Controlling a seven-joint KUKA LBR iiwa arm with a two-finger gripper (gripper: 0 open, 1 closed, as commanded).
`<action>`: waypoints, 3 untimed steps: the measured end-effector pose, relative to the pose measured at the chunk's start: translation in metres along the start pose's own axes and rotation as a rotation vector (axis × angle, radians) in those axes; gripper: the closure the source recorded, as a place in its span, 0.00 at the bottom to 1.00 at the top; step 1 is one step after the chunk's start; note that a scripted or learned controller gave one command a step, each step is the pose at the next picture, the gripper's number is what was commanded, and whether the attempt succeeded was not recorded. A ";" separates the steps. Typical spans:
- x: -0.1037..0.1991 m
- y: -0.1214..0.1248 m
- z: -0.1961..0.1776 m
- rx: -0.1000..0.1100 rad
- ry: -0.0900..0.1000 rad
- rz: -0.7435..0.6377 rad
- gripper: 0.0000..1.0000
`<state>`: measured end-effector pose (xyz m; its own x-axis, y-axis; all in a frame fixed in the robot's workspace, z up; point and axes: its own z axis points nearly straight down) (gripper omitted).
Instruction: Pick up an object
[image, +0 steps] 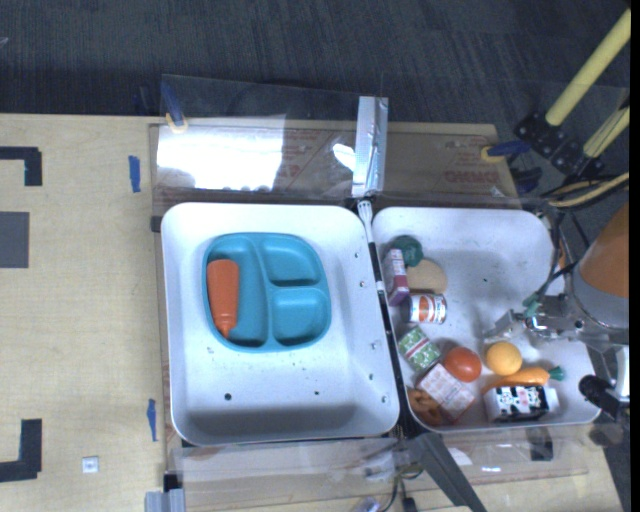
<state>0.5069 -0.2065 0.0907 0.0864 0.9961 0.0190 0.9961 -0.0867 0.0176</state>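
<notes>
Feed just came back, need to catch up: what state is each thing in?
end effector: above right bin, nothing visibly held
carrot: lying in blue tray's left compartment
blue tray: flat in left bin
can: on its side
milk carton: lying flat

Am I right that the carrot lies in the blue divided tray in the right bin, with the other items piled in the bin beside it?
Not quite: the camera view shows the carrot in the blue divided tray in the left bin, not the right. The other items are piled in the right bin.

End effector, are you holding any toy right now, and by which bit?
Nothing is held. The end effector hangs over the right bin, beside the orange ball, gripping no toy.
</notes>
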 end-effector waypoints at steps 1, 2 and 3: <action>0.062 -0.032 0.003 0.015 -0.016 -0.110 0.00; 0.083 0.029 0.005 0.012 -0.020 -0.181 0.00; 0.076 0.029 0.005 0.013 -0.017 -0.199 0.00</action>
<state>0.5429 -0.1336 0.0874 -0.1125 0.9937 -0.0007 0.9936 0.1125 0.0062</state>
